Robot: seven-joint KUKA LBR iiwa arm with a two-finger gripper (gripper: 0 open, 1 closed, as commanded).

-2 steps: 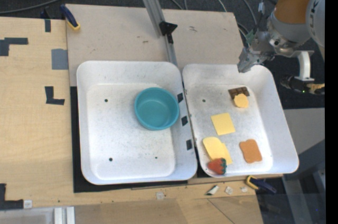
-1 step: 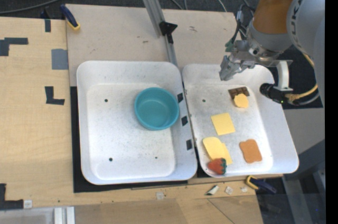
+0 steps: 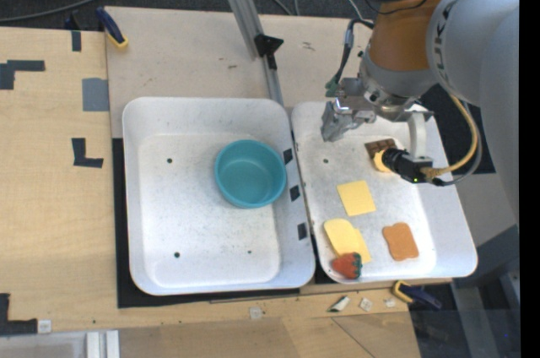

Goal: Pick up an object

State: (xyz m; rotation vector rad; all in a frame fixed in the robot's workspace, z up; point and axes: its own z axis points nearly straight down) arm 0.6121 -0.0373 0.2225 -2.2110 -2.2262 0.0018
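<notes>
My gripper [image 3: 336, 127] hangs over the far left corner of the right bin [image 3: 447, 251], with nothing visibly in it. Nearer the camera in that bin lie a flat yellow square [image 3: 356, 197], a pale yellow wedge [image 3: 344, 235], a red strawberry-like piece [image 3: 346, 265] and an orange slab [image 3: 401, 241]. A small brown and yellow item [image 3: 382, 154] lies just right of the gripper, partly behind the arm's cable. A teal bowl [image 3: 249, 172] stands upright in the left bin [image 3: 152, 204].
A slanted metal pole [image 3: 242, 6] rises behind the bins and meets the bench near the gap between them. Clamps sit at the far left corner [image 3: 112, 27] and the front right edge [image 3: 411, 293]. Cables run along the back.
</notes>
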